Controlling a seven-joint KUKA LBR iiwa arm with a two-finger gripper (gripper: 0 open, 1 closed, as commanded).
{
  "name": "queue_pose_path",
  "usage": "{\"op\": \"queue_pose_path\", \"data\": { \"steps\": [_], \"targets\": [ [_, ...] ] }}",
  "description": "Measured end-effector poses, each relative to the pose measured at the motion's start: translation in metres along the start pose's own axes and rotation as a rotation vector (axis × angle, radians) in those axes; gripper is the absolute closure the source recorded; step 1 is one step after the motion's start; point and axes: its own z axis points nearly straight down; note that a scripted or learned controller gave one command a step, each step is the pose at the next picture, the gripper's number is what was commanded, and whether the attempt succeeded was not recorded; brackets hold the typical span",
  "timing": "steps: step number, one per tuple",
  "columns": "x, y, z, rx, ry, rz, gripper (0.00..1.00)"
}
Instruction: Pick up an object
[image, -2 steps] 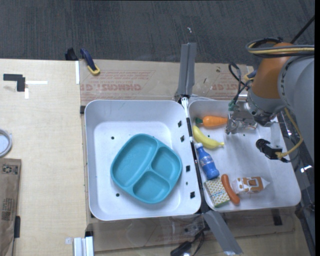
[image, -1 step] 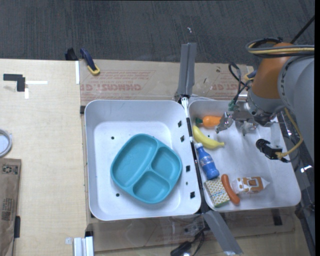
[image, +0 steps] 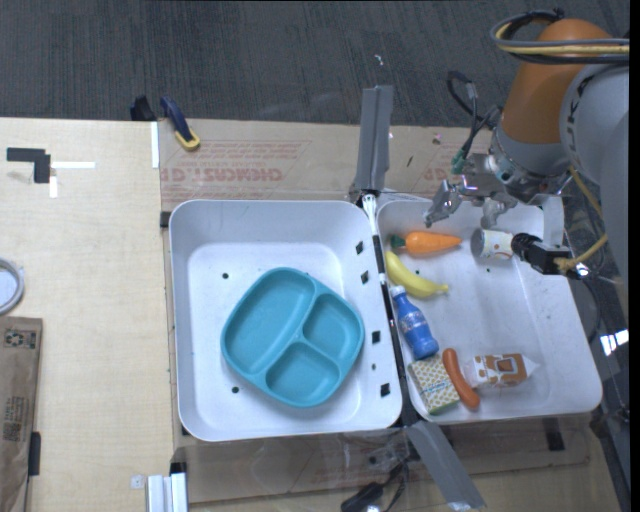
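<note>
Left bin (image: 190, 300): 1 blue 3-compartment plate (image: 292, 337), flat.

Right bin (image: 560, 330): carrot (image: 433, 242) at the far end, banana (image: 414, 278) just beside it, blue bottle (image: 413, 324), sausage (image: 461, 379) touching a cracker pack (image: 433, 385), small carton (image: 499, 370).

Gripper (image: 466, 200): over the bin's far edge, near the carrot, 2 fingers spread apart, gripping nothing.
</note>
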Motion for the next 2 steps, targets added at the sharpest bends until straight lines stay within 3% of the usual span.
{"op": "queue_pose_path", "data": {
  "steps": [1, 2],
  "targets": [
    [-0.0196, 0.0014, 0.0998, 0.001, 0.001, -0.031, 0.0],
    [-0.0203, -0.0006, 0.0958, 0.014, 0.001, -0.032, 1.0]
  ]
}}
